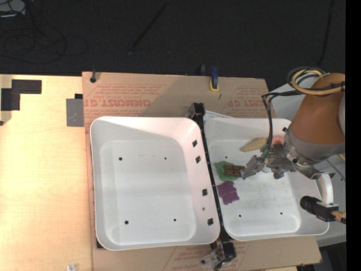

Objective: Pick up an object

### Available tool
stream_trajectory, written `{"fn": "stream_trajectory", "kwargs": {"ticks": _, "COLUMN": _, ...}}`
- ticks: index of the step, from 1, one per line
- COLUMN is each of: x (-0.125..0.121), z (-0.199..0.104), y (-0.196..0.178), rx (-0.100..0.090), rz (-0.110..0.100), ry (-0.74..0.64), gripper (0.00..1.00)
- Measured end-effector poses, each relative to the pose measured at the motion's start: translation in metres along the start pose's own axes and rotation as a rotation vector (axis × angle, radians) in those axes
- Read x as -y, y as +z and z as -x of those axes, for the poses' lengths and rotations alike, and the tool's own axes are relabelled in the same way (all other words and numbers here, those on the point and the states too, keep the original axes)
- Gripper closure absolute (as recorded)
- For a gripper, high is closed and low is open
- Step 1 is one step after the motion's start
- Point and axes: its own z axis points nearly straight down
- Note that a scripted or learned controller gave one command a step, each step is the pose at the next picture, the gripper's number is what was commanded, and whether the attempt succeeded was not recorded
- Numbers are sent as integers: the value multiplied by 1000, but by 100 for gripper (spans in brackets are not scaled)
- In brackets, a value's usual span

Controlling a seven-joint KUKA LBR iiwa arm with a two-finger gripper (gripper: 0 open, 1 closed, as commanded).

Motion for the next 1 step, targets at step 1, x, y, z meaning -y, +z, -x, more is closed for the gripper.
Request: {"fn": "stream_trajectory", "kwargs": {"ticks": 1, "x": 0, "z": 1, "y": -10, "rx": -1, "rz": -2, "ry": 2, "gripper": 100}}
